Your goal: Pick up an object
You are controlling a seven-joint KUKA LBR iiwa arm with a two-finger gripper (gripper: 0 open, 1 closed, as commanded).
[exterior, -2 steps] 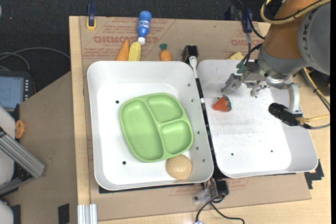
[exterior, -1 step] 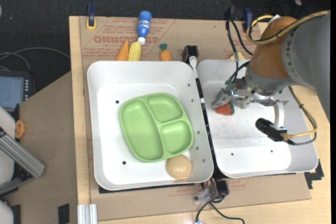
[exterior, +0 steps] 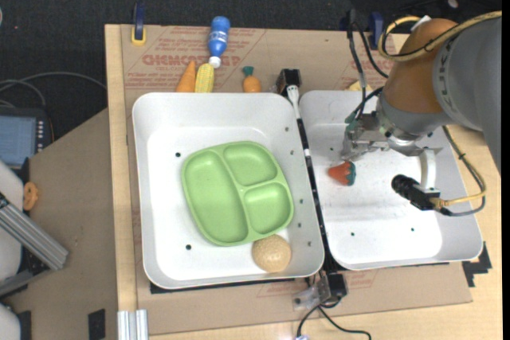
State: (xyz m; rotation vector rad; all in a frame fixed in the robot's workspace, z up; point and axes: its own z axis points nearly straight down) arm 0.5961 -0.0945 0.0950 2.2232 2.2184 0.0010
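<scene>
You see the left bin (exterior: 151, 171) carrying a green divided plate (exterior: 237, 193) with a tan bread roll (exterior: 272, 252) at its lower edge. In the right bin (exterior: 382, 239), a toy strawberry (exterior: 343, 172) lies just below the gripper (exterior: 356, 146); you cannot tell how its hand stands.

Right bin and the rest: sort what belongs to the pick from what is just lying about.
Job in hand:
- gripper, down in the right bin
- strawberry, just below the gripper

Lying about:
- green tray and bread roll in the left bin
- bottle, corn and carrot on the bench behind the bins
</scene>
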